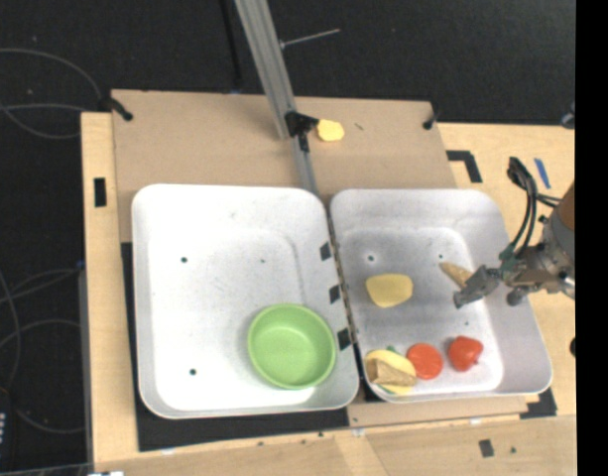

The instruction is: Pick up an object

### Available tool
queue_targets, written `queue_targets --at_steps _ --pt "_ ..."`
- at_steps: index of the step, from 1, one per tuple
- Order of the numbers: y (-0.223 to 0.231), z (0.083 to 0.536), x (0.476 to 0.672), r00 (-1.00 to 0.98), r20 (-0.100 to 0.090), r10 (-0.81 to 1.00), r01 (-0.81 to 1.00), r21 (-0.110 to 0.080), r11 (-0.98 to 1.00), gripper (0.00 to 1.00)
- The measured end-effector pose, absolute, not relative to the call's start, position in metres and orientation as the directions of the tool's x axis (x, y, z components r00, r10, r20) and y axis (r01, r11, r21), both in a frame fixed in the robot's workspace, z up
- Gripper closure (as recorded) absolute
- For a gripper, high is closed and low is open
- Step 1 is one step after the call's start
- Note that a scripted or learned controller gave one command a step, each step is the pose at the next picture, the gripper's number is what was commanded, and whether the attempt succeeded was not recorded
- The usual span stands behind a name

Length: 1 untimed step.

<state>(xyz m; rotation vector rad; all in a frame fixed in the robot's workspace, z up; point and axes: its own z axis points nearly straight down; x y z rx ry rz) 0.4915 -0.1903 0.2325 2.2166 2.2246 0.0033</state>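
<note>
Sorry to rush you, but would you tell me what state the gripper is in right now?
Gripper: over the right bin, above bare floor right of the pale yellow piece; open or shut cannot be told, and nothing is seen in it.

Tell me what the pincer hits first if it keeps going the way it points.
The pincer points toward the view's left, over the right bin. The pale yellow lump lies first in that line, though the pincer's height above it is unclear, so it might pass over.
</note>
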Motion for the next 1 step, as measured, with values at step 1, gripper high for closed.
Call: queue_targets --at_steps 1 --pt "-0.1906 0.2325 0.4915 -0.002 0.000 1.000 1.000 0.003 0.002 0.00"
